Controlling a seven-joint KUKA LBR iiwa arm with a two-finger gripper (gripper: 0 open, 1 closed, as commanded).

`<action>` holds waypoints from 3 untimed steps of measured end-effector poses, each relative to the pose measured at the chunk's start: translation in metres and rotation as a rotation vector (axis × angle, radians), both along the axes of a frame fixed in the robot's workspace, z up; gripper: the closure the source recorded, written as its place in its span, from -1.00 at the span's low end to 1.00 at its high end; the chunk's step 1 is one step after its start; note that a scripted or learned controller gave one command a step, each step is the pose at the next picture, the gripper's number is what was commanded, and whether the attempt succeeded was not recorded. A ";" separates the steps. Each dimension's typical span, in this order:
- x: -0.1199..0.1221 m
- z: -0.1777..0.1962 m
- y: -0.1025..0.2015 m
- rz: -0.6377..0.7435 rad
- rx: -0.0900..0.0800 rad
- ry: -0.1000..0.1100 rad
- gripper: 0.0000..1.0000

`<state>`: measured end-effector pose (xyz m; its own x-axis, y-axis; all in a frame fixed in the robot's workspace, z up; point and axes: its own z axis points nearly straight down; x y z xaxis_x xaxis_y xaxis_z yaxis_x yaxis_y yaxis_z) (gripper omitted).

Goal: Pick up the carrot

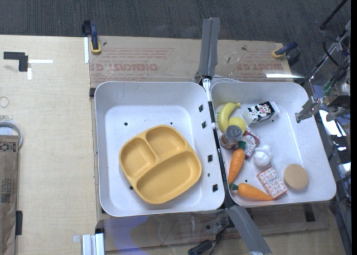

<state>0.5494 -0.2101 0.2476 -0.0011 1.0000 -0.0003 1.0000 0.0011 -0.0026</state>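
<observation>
Two carrots in the right bin point(312, 136): one carrot point(236, 165) upright near the divider, second carrot point(254, 192) lying at five o'clock from it, tip tucked under a red-patterned packet point(271, 182). Gripper point(305, 113) at the bin's three o'clock rim, blurred and cut off; jaw state impossible to tell. Yellow divided plate point(160, 163) in the left bin point(111, 136).

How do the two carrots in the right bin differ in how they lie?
The upper carrot stands nearly upright in the view, leaves toward the banana; the lower carrot lies nearly crosswise, leaves pointing left. The upper one hugs the bin's left wall; the lower one sits by the front wall, beside the red-patterned packet. Both are orange with green tops.
</observation>
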 end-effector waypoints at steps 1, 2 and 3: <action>-0.057 -0.040 0.021 0.471 0.002 -0.001 -1.00; -0.071 -0.067 0.048 0.850 0.001 -0.003 -1.00; -0.070 -0.067 0.089 1.492 0.002 -0.004 -1.00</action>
<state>0.4792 -0.1214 0.1808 -0.9970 0.0774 -0.0014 0.0774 0.9970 0.0014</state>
